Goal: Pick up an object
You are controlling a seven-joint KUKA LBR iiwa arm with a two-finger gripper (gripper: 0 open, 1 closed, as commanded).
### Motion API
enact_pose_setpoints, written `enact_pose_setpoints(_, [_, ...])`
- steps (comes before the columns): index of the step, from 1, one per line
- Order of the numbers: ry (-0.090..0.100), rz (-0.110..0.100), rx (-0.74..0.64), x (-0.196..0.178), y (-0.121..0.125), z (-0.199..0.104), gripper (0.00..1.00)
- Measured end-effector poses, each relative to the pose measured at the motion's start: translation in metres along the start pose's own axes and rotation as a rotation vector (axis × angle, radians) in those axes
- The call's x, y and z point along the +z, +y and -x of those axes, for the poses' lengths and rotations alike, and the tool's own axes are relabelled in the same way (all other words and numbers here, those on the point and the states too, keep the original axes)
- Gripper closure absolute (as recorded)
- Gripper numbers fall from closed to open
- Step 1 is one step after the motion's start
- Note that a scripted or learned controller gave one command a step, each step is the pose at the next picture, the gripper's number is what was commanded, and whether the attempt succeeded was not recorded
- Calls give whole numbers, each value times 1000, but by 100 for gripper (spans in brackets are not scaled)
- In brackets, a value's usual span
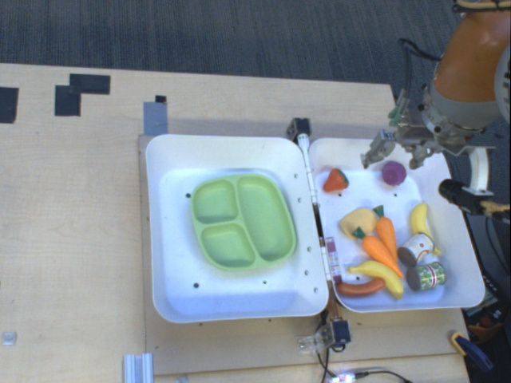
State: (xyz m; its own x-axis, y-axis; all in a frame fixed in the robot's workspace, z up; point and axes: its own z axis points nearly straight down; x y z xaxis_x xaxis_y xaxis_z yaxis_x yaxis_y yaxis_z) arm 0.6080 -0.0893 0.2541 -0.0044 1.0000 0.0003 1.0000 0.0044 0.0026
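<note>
This is a robotics lab or test cell, not a home: a pale wooden counter [72, 214] stands on dark grey carpet [200, 14], with black marker patches [80, 92] stuck on its surface. Two shallow white bins [168, 294] are fixed side by side with clamps. Plastic toy food [375, 246] and a green divided plate [239, 222] serve as test props, and loose cables [343, 365] trail at the front edge

text: none legible | small can [428, 276]: green-and-red label band, print too small to read | second can [417, 250]: printed wrap, blurred; no words made out | bins, bench: no readable marks
</note>
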Motion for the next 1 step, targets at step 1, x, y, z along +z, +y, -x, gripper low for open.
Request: enact_pose_setpoints(1, [1, -5, -2, 119, 26, -7, 0])
